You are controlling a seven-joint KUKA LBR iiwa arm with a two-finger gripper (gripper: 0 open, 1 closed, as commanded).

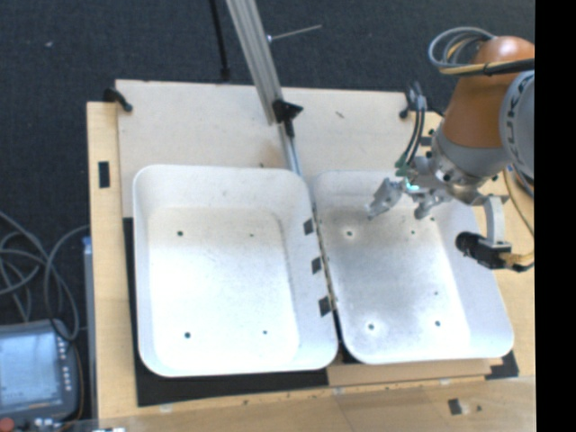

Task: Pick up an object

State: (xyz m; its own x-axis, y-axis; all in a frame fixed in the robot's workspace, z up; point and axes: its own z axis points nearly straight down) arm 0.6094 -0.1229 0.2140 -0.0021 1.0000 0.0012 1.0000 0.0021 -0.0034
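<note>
The arm (490,106) is cut off at the frame's right.

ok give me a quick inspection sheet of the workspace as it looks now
surface: wooden bench bearing two shallow white bins, left bin and right bin, both speckled with dark marks
job's things: nothing seen
clutter: nothing seen
grippers: gripper over the right bin's far end, nothing between its fingers
cables: black loops on the floor left of the bench; hoses along the arm
surroundings: dark carpet; slanted aluminium pole; handheld control screen at lower left
</note>
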